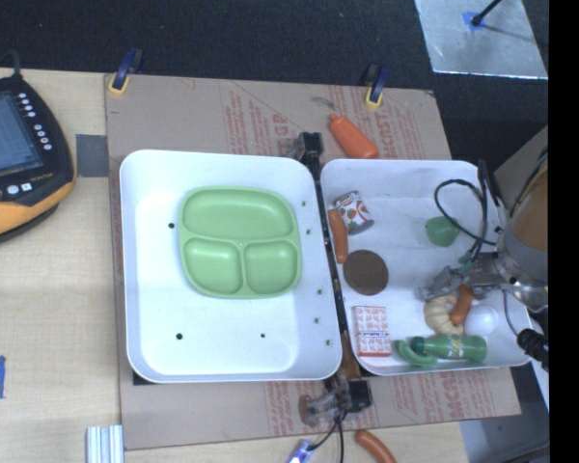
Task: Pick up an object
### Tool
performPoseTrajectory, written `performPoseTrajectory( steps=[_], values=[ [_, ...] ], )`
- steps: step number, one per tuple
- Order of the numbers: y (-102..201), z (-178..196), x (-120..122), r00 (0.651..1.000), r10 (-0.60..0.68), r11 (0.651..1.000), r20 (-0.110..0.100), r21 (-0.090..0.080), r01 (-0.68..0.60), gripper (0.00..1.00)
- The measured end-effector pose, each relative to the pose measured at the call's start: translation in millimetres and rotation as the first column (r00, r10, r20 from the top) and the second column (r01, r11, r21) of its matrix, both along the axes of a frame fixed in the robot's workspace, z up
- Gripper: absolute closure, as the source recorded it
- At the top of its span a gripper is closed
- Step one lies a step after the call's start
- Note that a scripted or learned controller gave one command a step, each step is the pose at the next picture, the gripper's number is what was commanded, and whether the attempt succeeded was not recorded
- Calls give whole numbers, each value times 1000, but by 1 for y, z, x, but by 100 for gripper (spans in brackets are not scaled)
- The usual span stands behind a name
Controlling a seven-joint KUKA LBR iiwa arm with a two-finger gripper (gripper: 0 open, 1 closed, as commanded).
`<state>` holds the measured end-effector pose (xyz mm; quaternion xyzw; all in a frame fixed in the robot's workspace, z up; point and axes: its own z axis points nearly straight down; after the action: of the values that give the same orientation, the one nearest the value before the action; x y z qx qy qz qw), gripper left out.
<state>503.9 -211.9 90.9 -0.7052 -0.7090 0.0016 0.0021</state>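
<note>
In the right bin (405,174), at its right side, the tool (460,283) is seen low over a cluster of small things; whether it is released or clenched cannot be told, and nothing can be seen grasped by it. Just under the tool lie a small orange carrot (461,306) and a pale knotted piece (439,314), touching each other. Just beside these, towards the near rim, a white egg (481,321) and a green bottle (444,349) lying on its side are found. To the tool's left, a brown round disc (366,271) rests on the bin floor, with a red-and-white carton (371,330) nearer the front rim. Beyond the tool, a small green cup (441,230) stands near a looped black cable (463,201). Farther left, a red-and-white packet (351,211) and an orange sausage (339,236) lie against the dividing wall. Farthest from the tool, a green divided plate (239,240) is set in the left bin (154,336) on the tabletop (48,336).
</note>
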Motion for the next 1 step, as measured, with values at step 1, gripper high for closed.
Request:
performPoseTrajectory(
  steps=[1],
  values=[
    [9, 68, -28, 1000, -4, 1000, 4, -1, 4, 0]
  ],
)
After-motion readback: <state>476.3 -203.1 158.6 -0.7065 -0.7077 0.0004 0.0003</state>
